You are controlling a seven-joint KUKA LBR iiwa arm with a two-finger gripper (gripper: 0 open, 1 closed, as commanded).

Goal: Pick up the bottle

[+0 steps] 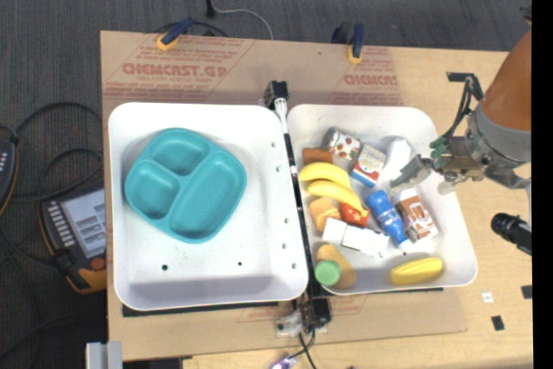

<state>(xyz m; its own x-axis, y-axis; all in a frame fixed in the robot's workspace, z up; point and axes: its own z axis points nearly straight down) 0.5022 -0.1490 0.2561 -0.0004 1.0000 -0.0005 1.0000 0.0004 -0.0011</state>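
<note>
The blue bottle point(386, 216) lies slantwise in the right bin point(449, 229), between a white block point(356, 238) and a red-and-white carton point(417, 218), with bananas point(330, 183) beyond the block and a yellow lemon point(416, 270) below. The jaws point(418, 169) hover just above-right of the bottle, over the bin's right side; whether they are spread I cannot tell. The left bin point(130, 272) holds 1 teal divided plate point(185, 184).

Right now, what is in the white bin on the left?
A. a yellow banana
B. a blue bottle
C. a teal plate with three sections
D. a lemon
C: the teal plate with three sections lies in the left bin, while the banana, blue bottle and lemon all lie in the right bin.
</note>
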